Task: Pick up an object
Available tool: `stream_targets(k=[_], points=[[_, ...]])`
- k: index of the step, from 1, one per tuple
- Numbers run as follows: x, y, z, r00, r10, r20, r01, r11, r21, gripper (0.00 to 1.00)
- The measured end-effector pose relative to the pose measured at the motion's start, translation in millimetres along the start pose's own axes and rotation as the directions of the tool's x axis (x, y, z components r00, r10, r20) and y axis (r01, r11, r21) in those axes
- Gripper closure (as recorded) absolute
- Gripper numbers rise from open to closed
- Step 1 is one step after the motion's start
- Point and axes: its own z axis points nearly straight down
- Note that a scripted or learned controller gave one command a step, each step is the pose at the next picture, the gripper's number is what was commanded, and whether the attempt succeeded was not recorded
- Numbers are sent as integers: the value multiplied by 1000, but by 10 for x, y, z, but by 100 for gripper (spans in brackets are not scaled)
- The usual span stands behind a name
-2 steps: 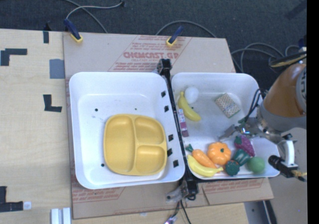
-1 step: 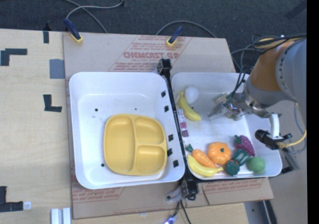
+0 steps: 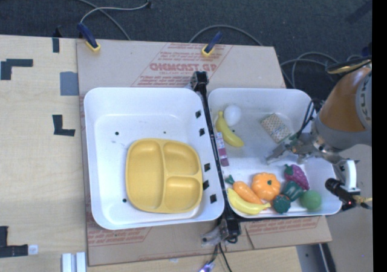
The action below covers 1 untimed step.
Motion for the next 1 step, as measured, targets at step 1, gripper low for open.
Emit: stream_targets(k=[1], points=[[433, 856, 2, 1000, -3, -2, 3, 1000, -3, 0]])
